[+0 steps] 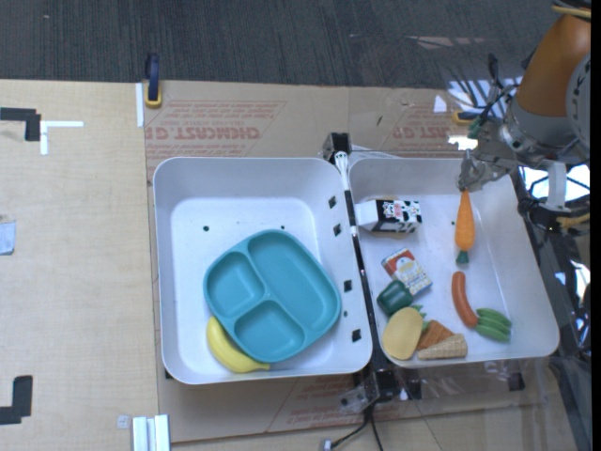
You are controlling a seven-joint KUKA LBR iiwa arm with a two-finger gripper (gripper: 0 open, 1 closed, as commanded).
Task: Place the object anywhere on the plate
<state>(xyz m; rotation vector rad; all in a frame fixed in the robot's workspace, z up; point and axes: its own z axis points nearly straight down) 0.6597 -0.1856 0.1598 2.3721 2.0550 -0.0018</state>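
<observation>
The gripper [476,173] hangs over the right bin [526,280] with a carrot [464,224] dangling upright from its closed fingers, well apart from the teal plate [272,295] in the left bin [178,252], where a banana [230,349] touches the plate's near rim.
</observation>
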